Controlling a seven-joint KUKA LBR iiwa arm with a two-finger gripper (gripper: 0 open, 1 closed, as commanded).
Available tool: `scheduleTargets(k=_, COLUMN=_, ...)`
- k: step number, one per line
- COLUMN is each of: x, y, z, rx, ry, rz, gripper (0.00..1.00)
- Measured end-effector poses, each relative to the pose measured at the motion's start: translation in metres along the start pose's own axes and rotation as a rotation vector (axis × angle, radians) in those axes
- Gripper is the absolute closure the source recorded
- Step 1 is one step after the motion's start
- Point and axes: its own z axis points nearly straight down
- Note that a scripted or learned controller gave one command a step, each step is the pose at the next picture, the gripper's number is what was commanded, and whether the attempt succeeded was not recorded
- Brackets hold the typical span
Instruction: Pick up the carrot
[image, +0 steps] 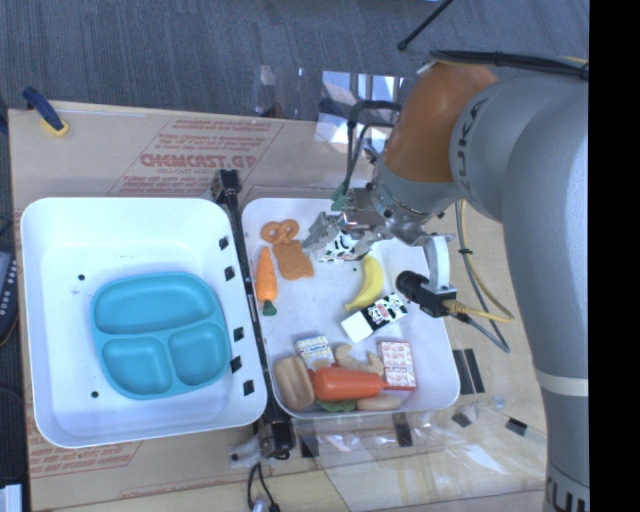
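Two white bins (40, 300) sit side by side — the carrot (265, 277) lies along the right bin's left wall, the gripper (335, 232) hovering nearby, its grip unreadable.

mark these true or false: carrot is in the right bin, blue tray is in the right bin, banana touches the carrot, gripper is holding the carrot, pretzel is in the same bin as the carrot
1. The carrot lies in the right bin. True; it lies along that bin's left wall.
2. The blue tray sits in the right bin. False; it sits in the left bin.
3. The banana touches the carrot. False; bare bin floor separates them.
4. The gripper holds the carrot. False; the carrot lies on the bin floor, apart from the gripper.
5. The pretzel is in the same bin as the carrot. True; it lies just above the carrot in the view.
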Motion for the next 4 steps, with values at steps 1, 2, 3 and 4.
scheduleTargets(k=1, x=0.007, y=-0.002, z=0.106, rx=-0.007, ry=-0.004, rz=0.039, gripper=0.00)
scheduleTargets(k=2, x=0.005, y=0.021, z=0.117, rx=-0.002, ry=-0.006, rz=0.157, gripper=0.00)
scheduleTargets(k=3, x=0.010, y=0.036, z=0.117, rx=-0.004, ry=-0.001, rz=0.210, gripper=0.00)
scheduleTargets(k=4, x=0.009, y=0.018, z=0.120, rx=0.003, ry=0.001, rz=0.460, gripper=0.00)
